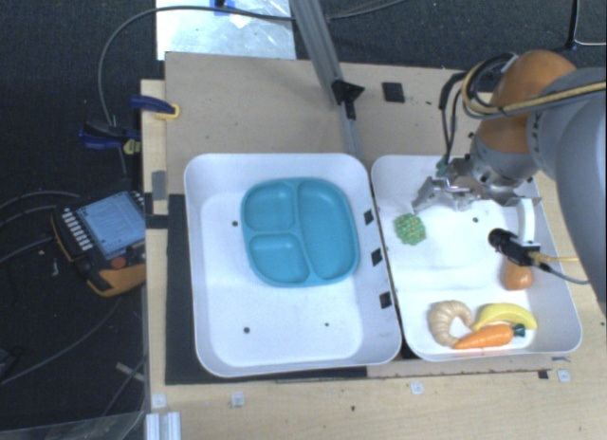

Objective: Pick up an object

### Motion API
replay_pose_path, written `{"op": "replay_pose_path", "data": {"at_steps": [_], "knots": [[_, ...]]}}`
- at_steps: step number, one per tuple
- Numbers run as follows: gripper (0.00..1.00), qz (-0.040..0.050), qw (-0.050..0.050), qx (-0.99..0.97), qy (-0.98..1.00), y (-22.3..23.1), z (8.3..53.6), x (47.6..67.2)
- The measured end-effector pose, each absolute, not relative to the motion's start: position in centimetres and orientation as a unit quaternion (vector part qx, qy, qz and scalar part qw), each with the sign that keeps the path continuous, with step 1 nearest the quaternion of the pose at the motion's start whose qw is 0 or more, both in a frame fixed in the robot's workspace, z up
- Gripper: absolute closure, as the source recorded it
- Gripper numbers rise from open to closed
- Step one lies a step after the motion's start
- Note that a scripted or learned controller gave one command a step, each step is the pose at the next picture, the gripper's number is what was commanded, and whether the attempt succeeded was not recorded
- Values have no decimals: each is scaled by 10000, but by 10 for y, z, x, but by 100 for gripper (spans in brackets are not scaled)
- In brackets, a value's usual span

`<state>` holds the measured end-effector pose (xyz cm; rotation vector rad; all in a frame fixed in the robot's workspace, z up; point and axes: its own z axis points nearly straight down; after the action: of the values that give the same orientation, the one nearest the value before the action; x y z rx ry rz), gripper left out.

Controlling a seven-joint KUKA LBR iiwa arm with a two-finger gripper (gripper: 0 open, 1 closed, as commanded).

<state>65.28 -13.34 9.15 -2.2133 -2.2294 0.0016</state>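
Observation:
My gripper (446, 193) hangs over the far part of the right bin (474, 250), its metal fingers spread open with nothing between them. A green broccoli piece (410, 229) lies just below and left of the fingers, apart from them. An orange fruit (517, 278) sits near the bin's right wall. At the bin's front lie a yellow banana (505, 315), an orange carrot (484, 338) and a beige croissant-shaped piece (449, 320), close together.
The left bin (213, 315) holds a blue divided plate (299, 231). A black cable plug (503, 242) hangs from the arm over the right bin. A grey pole (318, 30) slants across the bench's back. Tools and a blue device (104, 229) lie left of the bench.

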Motion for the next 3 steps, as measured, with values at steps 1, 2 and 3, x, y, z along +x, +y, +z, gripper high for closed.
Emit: {"op": "replay_pose_path", "data": {"at_steps": [1,2,3], "knots": [[100,-13,-22,-7037,-7105,-133,106,655],[100,-15,-17,-7049,-7093,-129,168,652],[100,-23,-29,-7047,-7095,-129,222,653]]}}
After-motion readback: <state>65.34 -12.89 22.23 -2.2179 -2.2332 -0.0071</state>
